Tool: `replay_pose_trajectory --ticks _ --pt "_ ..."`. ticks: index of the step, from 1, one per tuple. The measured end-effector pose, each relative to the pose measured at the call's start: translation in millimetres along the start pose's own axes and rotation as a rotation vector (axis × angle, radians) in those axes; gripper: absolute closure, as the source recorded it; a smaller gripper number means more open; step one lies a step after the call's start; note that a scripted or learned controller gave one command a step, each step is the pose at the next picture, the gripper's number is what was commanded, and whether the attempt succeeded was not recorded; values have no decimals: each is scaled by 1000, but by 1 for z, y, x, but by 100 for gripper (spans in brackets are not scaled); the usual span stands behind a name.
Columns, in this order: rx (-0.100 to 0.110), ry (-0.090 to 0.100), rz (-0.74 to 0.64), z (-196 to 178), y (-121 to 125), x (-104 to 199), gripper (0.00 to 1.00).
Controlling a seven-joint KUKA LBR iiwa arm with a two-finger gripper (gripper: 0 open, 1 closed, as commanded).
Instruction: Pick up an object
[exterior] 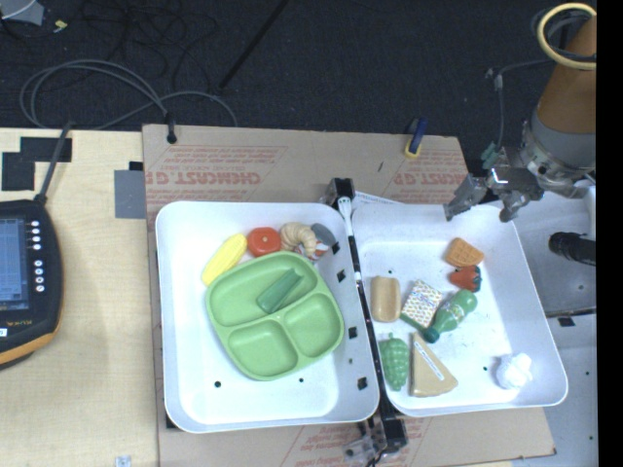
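Observation:
My gripper hangs over the far right corner of the right bin, its two dark fingers spread open with nothing between them. Below it in that bin lie an orange cookie-like piece, a small red piece, a green bottle, a checkered packet, a tan bread roll, green grapes, a sandwich wedge and a crumpled white ball.
The left bin holds a green divided tray with a green pod in it, plus a yellow corn cob, a tomato and a croissant. A teach pendant lies at far left.

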State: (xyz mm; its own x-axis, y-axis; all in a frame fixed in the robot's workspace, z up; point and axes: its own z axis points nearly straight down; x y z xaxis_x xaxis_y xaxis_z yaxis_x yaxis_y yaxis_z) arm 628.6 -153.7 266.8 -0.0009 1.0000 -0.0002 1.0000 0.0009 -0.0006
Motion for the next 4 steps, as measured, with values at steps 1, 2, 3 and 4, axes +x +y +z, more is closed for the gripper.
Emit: replay_pose_trajectory --ticks 1,2,3,4 --pt "-8 0 0 -100 -63 21 0" --pt "0 2 0 -125 -145 50 0" --pt "-17 -3 -1 -280 -153 51 0" --pt "4 0 -6 -280 -152 53 100"
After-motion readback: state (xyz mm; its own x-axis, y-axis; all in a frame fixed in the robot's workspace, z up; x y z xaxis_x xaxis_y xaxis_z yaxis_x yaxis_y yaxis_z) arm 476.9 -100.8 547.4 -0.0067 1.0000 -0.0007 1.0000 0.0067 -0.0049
